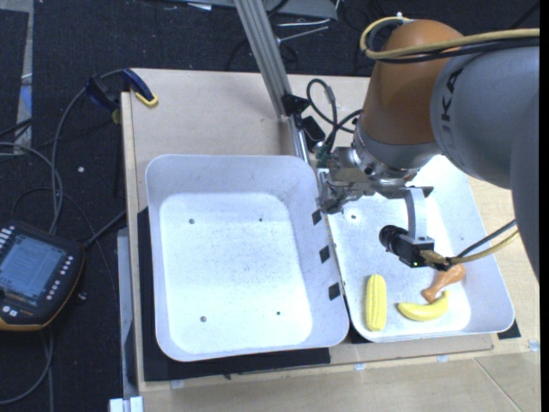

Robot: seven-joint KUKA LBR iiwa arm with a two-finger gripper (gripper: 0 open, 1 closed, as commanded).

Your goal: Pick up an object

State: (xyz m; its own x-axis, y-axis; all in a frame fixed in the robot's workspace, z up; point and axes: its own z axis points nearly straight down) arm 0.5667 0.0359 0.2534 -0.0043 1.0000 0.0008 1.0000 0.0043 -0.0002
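In the right bin (470, 215), near its front edge, lie a yellow corn cob (375, 301), a yellow banana (423, 311) and a small orange piece (447, 279). The grey arm with its orange band (412, 75) hangs over the far left part of this bin. My gripper (337, 201) sits below the wrist, close to the wall between the two bins. It is behind and to the left of the three objects, clearly apart from them. A black part with a green light (405, 244) sticks out of the wrist just above the orange piece.
The left bin (232, 247) stands beside the right one, their rims meeting at the middle. A slanted aluminium mast (268, 54) rises behind the bins. A blue and yellow clamp (137, 88) grips the bench's far left corner. A teach pendant (30, 273) lies on the floor at left.
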